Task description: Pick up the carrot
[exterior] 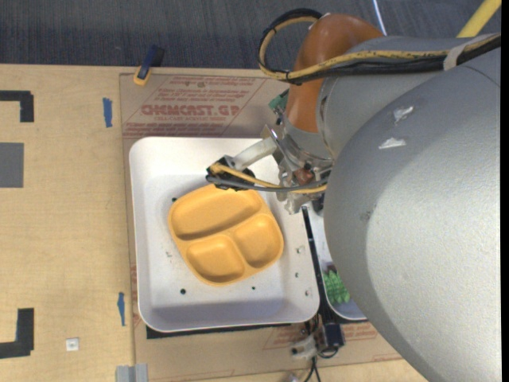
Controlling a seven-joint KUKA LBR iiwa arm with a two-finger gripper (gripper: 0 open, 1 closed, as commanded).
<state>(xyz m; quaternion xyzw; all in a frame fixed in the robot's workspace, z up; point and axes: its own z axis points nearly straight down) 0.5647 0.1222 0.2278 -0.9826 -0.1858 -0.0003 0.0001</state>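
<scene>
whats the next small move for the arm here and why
Probably shift the gripper right, over the right bin. It sits at the right edge of the left bin, and that bin holds a yellow divided plate. The arm covers most of the right bin, where a green item peeks out, so the carrot is likelier there.

On my screen the yellow plate is smooth plastic with a soft sheen. The white bin holding it looks matt plastic, set on printed brown cardboard. The arm has a smooth, semi-gloss grey casing; the gripper seems bare metal, though it's blurry.
</scene>
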